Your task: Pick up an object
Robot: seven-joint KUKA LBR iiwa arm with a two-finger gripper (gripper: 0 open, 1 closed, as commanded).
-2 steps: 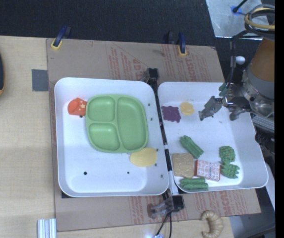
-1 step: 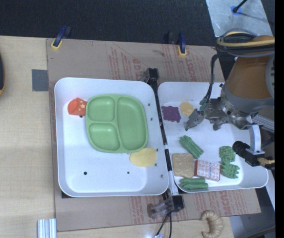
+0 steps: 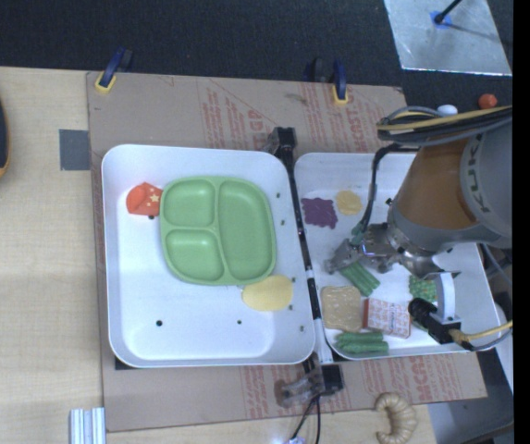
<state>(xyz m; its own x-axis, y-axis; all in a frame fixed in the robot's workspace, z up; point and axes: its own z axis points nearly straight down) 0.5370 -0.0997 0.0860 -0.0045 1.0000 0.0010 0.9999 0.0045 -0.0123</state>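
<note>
The arm [image 3: 449,188] reaches low into the right bin [image 3: 338,169], so this looks like the grasp approach. The hand [image 3: 355,252] sits over a green piece [image 3: 361,277], touching or just above it; whether it is apart or together I cannot tell. Next comes closing squarely and lifting.

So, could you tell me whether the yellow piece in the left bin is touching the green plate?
Touching. The camera view shows the yellow piece tucked against the lower right edge of the green plate, no white bin floor between them.
</note>
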